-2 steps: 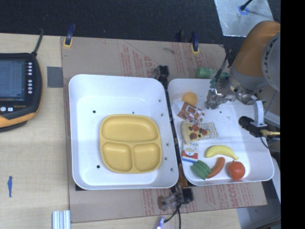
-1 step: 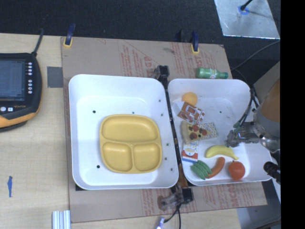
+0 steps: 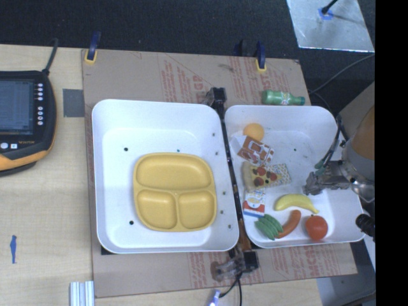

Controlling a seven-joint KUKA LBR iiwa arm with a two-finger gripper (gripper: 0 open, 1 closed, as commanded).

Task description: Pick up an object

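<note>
Going left to right: far left of the frame there's a teach pendant (image 3: 22, 121) sitting on the table (image 3: 38, 222). Next is the left bin (image 3: 111, 116), with a yellow divided plate (image 3: 174, 191) lying flat in the middle of it.

The right bin (image 3: 306, 116) is where all the pickable stuff is, bunched along its left side and bottom edge. There's an orange (image 3: 254, 131) near the top, a small red and white carton (image 3: 255, 150) just below it, then a pizza slice (image 3: 263, 175), another little red and white box (image 3: 254, 206), and something green, maybe a pepper or cucumber (image 3: 268, 225), hard to call at this size. Along the bottom: a sausage (image 3: 290, 222), a banana (image 3: 295, 203) just above it, and a tomato (image 3: 316, 227). A green bottle (image 3: 283, 98) lies outside the bin, just above its top rim.

The end effector (image 3: 319, 182) is at the right side of that bin, just right of the banana and above the tomato. I can't tell how its fingers are set, and nothing looks lifted.

So progress-wise I'd say the pick isn't done: every toy is lying in the bin. The grasp and lift are left, and the banana looks like the closest candidate.
</note>
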